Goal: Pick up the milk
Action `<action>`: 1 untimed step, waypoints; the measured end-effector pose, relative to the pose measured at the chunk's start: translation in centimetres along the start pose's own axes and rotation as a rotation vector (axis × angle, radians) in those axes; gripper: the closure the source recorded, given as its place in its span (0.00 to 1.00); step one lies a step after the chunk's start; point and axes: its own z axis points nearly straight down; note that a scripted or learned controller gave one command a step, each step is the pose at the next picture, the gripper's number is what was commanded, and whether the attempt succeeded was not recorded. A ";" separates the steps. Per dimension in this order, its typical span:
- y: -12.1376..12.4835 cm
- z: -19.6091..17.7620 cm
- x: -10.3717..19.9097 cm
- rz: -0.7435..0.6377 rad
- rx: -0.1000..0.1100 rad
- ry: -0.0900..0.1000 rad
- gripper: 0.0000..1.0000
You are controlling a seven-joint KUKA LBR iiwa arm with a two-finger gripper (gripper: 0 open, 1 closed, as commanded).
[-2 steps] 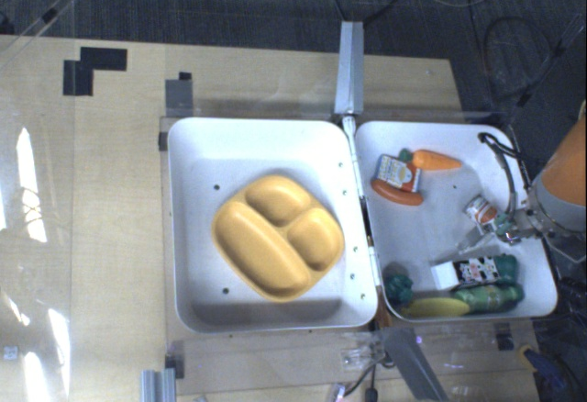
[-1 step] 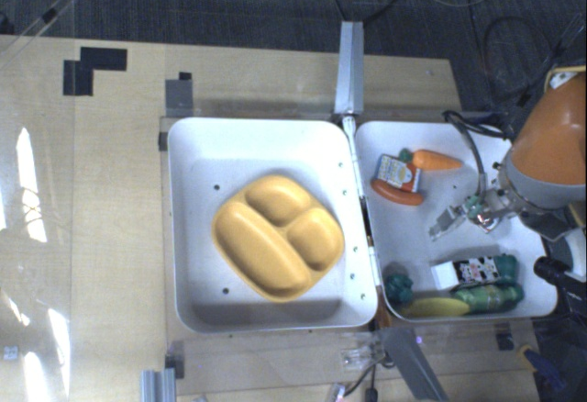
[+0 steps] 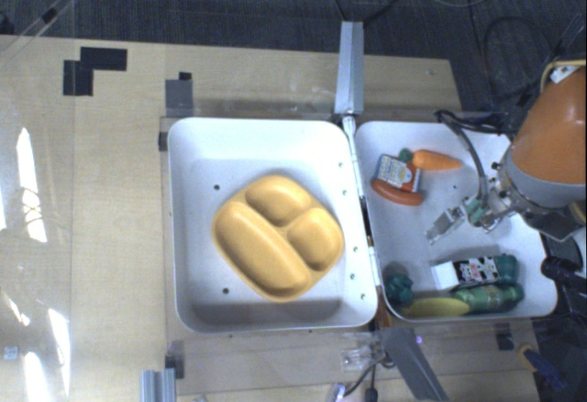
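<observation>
Left bin (image 3: 183, 207) carries a yellow three-compartment tray (image 3: 278, 234), sitting near its centre. Right bin (image 3: 541, 295) carries the small items. The arm (image 3: 550, 148) reaches in from the right, orange band showing, wrist over the right bin's right half.

Gripper (image 3: 447, 224) hangs over the bare middle of the right bin, fingers slightly parted with nothing between them.

Milk (image 3: 474, 272) — a small white carton with a black-and-white printed face — lies on its side in the near part of the right bin, just nearer than the gripper. It is touching or almost touching the green vegetable (image 3: 486, 297) behind it on the near side; I cannot tell which. A banana (image 3: 434, 306) and a dark green piece (image 3: 397, 284) lie to its left along the near wall.

Far end: a carrot (image 3: 436, 160), a small printed box (image 3: 396, 171) and a red sausage-like item (image 3: 397, 194), well apart from the milk.

Judgement: the carton looks light, stiff and boxy with smooth faces — likely slippery. Best hold is across its short width, mid-length, fingers on the two long flat sides. The crowding vegetable could block the near finger.
</observation>
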 end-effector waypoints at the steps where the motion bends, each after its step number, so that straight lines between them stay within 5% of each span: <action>1: -2.5 6.8 -1.8 -0.218 0.003 0.002 0.00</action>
